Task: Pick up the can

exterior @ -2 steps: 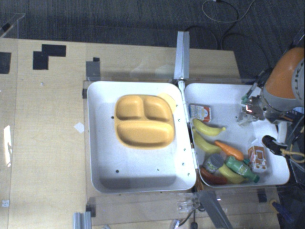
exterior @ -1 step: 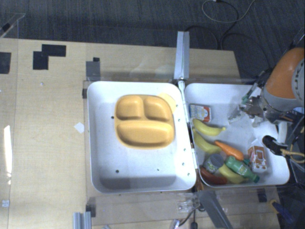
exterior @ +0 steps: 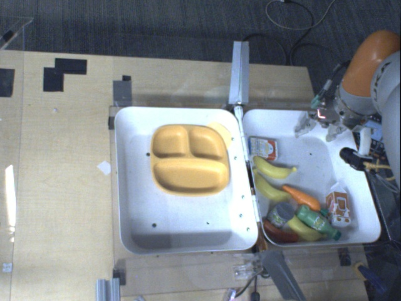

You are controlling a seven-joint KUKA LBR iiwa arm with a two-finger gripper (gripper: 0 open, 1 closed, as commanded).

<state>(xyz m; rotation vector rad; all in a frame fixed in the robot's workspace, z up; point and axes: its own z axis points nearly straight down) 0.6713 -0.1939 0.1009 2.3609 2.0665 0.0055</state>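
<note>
Camera view, looking down at a slant on the worktop (exterior: 62,168). Two white bins side by side: left bin (exterior: 135,187), right bin (exterior: 313,162).

Left bin: a yellow three-part tray (exterior: 190,158) sits upside down, a little toward 12 o'clock from the bin's middle.

Right bin: clutter gathers at its 6 to 7 o'clock side. Two bananas (exterior: 270,167) lie along the 9 o'clock wall, one below the other. A carrot (exterior: 301,197) lies slantwise just at 4 o'clock from them. A green bottle (exterior: 318,223) lies on its side near the 6 o'clock rim, touching a yellow piece and a dark red piece under it. The can (exterior: 282,213) (greyish, its label blurred) lies in that same heap, at 9 o'clock of the green bottle and just below the carrot. A small red-and-white packet (exterior: 262,147) lies at the bin's 10 o'clock; a carton (exterior: 338,205) stands near the 4 o'clock corner.

Arm (exterior: 369,68) enters at 2 o'clock. Gripper (exterior: 318,123) hangs over the right bin's 1 o'clock corner, well apart from the can, fingers spread and nothing between them.
</note>
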